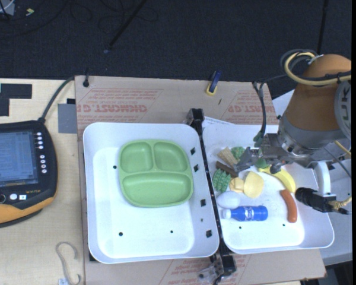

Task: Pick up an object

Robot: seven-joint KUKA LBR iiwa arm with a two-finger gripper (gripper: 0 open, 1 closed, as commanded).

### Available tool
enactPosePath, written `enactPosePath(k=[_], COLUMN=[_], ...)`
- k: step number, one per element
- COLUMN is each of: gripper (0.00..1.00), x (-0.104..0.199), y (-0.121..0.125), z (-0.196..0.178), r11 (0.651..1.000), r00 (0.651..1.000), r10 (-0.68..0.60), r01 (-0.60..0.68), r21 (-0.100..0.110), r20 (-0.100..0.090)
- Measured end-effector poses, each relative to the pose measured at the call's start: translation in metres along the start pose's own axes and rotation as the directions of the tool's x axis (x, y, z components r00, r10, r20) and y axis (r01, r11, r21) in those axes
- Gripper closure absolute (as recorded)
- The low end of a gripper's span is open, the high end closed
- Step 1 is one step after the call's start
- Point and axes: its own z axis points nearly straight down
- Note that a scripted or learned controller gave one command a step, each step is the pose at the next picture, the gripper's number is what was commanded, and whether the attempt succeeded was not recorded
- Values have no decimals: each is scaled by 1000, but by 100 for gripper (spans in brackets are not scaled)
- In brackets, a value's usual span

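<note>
Pale wooden bench point(29, 242) beneath dark carpeted floor point(166, 28) strewn with cables point(121, 8).

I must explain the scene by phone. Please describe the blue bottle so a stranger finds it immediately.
Look at the right white bin, the one the arm reaches into. Near its front edge, below the heap of toy food, lies the blue bottle on its side. It is the only blue thing there, with a white end pointing left.

Arm point(315, 94) reaching from right, gripper point(249, 157) low, fingers apart.

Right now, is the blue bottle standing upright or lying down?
Lying down. The blue bottle rests on its side in the right bin, its white end pointing toward the divider.
</note>
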Motion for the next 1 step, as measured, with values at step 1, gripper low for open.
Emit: enactPosePath(k=[1], gripper=[0], x=[0], y=[2], z=[-7], r11=[1000], r00=[1000], r10=[-2], r01=[2], r21=[-12], r20=[1])
